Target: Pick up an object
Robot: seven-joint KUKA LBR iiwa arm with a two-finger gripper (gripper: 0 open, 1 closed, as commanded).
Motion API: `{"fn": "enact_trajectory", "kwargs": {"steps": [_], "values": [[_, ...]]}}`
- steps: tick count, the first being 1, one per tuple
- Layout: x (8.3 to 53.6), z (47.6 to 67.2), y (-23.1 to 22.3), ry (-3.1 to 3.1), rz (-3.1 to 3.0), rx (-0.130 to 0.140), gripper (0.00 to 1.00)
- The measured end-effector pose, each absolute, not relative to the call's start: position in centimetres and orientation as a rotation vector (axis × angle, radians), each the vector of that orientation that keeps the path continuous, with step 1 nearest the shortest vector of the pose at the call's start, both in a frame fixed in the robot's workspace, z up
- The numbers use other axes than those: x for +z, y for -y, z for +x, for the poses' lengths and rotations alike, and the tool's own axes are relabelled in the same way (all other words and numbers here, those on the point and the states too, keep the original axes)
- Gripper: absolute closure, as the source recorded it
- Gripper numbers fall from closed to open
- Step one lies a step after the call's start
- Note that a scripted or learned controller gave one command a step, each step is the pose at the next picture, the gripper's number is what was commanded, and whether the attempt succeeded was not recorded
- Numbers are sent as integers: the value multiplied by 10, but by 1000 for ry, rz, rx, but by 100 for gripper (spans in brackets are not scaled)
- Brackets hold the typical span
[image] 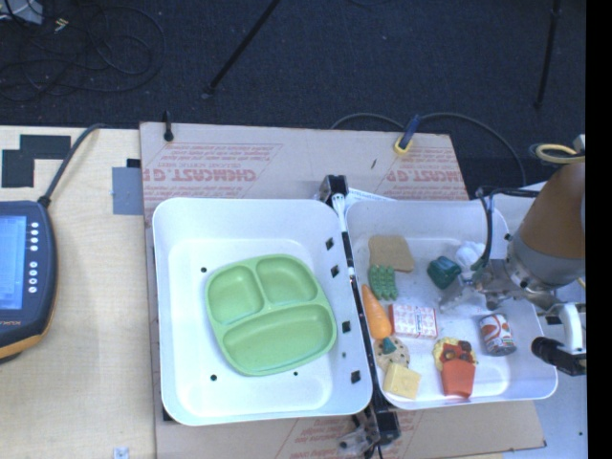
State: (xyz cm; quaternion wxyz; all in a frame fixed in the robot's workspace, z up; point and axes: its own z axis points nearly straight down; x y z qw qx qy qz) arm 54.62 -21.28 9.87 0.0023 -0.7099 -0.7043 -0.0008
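The right bin (pixel 521 382) holds several small items: a tan flat square (pixel 392 251), a green studded block (pixel 382 280), an orange carrot (pixel 378 315), a pink-and-white box (pixel 413 320), a yellow wedge (pixel 403 382), a red fries carton (pixel 457 368), a red-and-white can (pixel 495 334) and a teal object (pixel 444 273). My gripper (pixel 469 293) reaches in from the right and hangs low over the bin, just right of the teal object and above-left of the can. Nothing is visibly held.
The left bin (pixel 182 256) holds a green divided plate (pixel 271 312). A black clip strip (pixel 342 285) runs along the seam between the bins. A handheld pendant (pixel 19 275) lies at the far left of the bench. Cables trail behind the bins.
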Motion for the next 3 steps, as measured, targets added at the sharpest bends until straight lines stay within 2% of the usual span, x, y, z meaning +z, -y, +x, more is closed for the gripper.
{"fn": "enact_trajectory", "kwargs": {"steps": [1, 2, 3], "values": [[87, 607, 173, 2228, -2216, -3, 0], [99, 605, 175, 2222, -2217, 0, 100], [90, 603, 93, 2228, -2218, -4, 100]]}}
